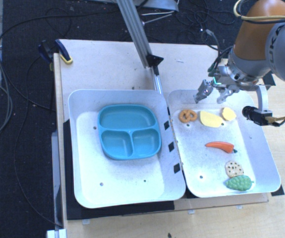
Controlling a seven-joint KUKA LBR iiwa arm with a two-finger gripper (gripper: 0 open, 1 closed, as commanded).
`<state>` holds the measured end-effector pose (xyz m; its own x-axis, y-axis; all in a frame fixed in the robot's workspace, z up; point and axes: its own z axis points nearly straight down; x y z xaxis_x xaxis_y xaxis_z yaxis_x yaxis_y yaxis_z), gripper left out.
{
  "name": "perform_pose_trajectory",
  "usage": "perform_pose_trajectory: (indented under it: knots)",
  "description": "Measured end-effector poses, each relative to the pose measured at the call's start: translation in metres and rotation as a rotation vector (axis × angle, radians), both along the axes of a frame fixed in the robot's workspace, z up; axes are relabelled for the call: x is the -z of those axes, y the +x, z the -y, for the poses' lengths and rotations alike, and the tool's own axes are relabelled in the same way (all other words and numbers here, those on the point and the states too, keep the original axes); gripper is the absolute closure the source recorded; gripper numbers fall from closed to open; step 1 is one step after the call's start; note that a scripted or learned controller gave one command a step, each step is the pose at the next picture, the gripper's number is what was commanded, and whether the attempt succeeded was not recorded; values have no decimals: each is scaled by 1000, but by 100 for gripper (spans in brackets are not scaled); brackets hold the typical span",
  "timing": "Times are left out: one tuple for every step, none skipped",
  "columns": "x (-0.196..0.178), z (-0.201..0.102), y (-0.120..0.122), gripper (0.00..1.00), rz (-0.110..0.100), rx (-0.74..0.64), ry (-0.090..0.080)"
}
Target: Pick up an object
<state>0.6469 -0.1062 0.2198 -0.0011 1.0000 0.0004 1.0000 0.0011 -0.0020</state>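
A: Report gripper position and state.

B: The gripper (212,94) hangs over the far edge of the right bin (268,155), at about 11 o'clock of that bin. Its two fingers are spread apart, one toward 9 o'clock, one toward 3 o'clock. Nothing sits between them.

A: List the bin contents relative to the gripper.

B: Six items, all apart from the fingers.
1. Pretzel (187,115): at 7 o'clock from the gripper, near the bin's left wall.
2. Yellow piece (211,119): at 6 o'clock, directly below the gripper in the view, the nearest item along with the pretzel.
3. Pale slice (228,114): at 5 o'clock, just beside the yellow piece on its right; contact between them cannot be confirmed.
4. Carrot (220,146): at 6 o'clock, farther down, lying roughly along the 9-to-3 line at the bin's centre.
5. Cookie (234,168): at 5 o'clock, well apart from the gripper.
6. Green lump (239,183): at 5 o'clock, just below the cookie, at the bin's near edge.

A: Left bin?

B: The left bin (83,172) holds a blue tray (130,132) with three compartments, at 9 o'clock from the gripper, well apart.

A: Arm?

B: The arm (263,31) enters from 2 o'clock, orange band above the wrist.
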Motion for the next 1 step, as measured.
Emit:
perform_pose_trajectory:
  knots:
    - [-1,0,1,0,3,0,0]
